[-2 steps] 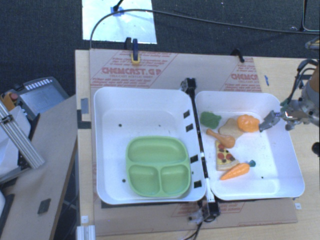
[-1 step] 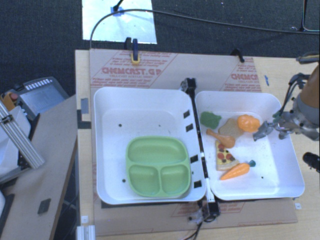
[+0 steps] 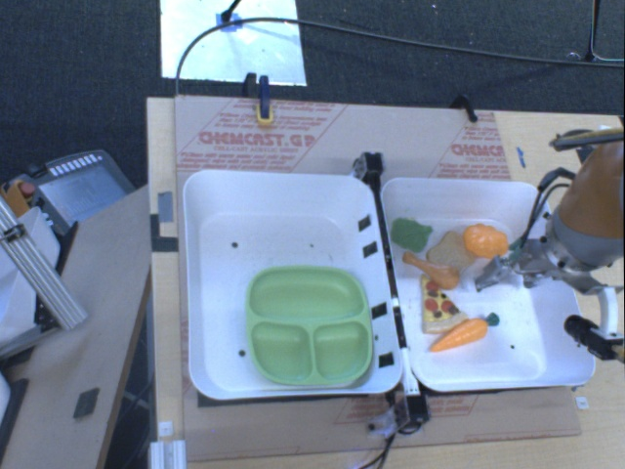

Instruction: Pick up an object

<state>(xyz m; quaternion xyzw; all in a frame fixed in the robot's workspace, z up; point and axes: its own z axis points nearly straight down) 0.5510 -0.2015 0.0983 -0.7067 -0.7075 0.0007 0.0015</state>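
"chemcast" board [image 3: 259, 137], gripper [image 3: 491, 273] over right bin [image 3: 508, 360]

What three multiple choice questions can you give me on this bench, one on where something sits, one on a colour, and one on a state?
1. Where does the green divided plate sit?
A. In the left bin
B. In the right bin
C. On the cardboard outside both bins

2. What colour is the carrot's body?
A. Purple
B. Orange
C. White

3. How does the pizza slice lie?
A. Standing on its edge
B. On top of the divided plate
C. Flat on the bin floor

Answers: 1 A, the plate rests in the left bin's front half. 2 B, its body is orange with a green tip. 3 C, its topping faces up beside the carrot.
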